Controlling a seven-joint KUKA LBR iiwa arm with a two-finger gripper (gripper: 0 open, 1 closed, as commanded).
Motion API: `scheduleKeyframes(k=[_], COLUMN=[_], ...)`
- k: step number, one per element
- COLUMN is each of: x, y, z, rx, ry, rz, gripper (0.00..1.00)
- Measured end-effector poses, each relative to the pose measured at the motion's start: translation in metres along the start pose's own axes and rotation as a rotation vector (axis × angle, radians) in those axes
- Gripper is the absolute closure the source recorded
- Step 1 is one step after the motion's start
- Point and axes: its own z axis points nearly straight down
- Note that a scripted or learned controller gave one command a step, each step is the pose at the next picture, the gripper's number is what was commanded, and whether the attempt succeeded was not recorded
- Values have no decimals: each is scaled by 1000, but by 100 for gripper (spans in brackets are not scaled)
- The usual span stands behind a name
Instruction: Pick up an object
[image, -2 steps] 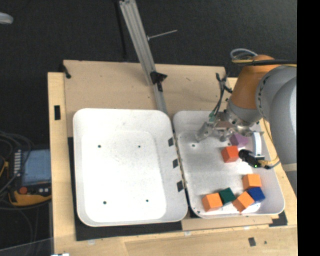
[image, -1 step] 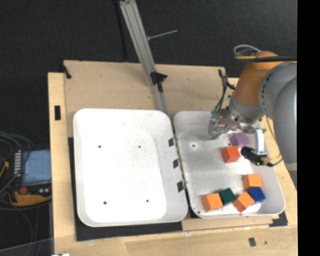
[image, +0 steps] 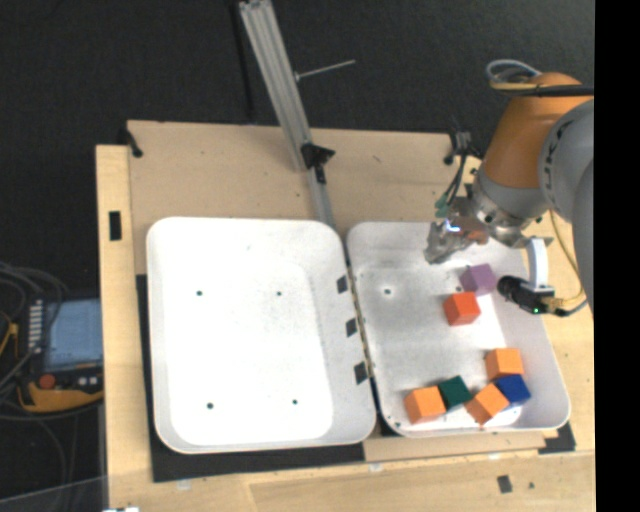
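My gripper (image: 441, 246) hangs over the far part of the right bin (image: 400, 330), just left of a purple block (image: 479, 277). A red-orange block (image: 461, 308) lies a little nearer, below the purple one. Along the bin's near side sit an orange block (image: 425, 403), a dark green block (image: 455, 391), another orange block (image: 489, 402), a blue block (image: 512, 388) and an orange block (image: 504, 362). Nothing shows between the gripper's tips.
The left bin (image: 250, 330) lies beside the right one. A slanted metal pole (image: 285, 95) rises from behind the bins. The grey arm with its orange band (image: 525, 135) comes in from the upper right.
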Motion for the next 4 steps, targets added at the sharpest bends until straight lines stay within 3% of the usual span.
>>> scheduleKeyframes(k=[1,3,4], x=[-1,114,170], y=[2,-17,-14], z=[-55,-66,-77], rx=[-1,8,5], ry=[-1,2,2], rz=[-5,-11,-13], gripper=[100,100,100])
